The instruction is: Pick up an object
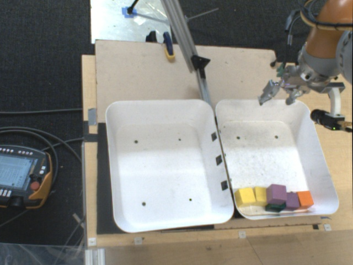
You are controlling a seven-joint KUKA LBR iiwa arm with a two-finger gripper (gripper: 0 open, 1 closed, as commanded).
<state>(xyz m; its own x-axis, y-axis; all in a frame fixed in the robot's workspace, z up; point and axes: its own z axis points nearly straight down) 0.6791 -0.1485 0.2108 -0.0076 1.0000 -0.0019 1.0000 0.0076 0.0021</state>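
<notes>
Several small blocks lie along the near edge of the right bin (314, 148): two yellow blocks (245, 196), a purple block (277, 192), a dark green block (275, 206), a smaller purple block (292, 201) and an orange block (305, 199). My gripper (279, 94) hangs over the far rim of the right bin, well away from the blocks. Its two fingers stand apart with nothing between them.
The left bin (118, 148) sits beside the right one, with black clips along the shared wall. A slanted metal pole (182, 32) crosses the back of the bench. A blue-and-yellow clamp (168, 44) lies at the far edge. A teach pendant (22, 174) rests at the left.
</notes>
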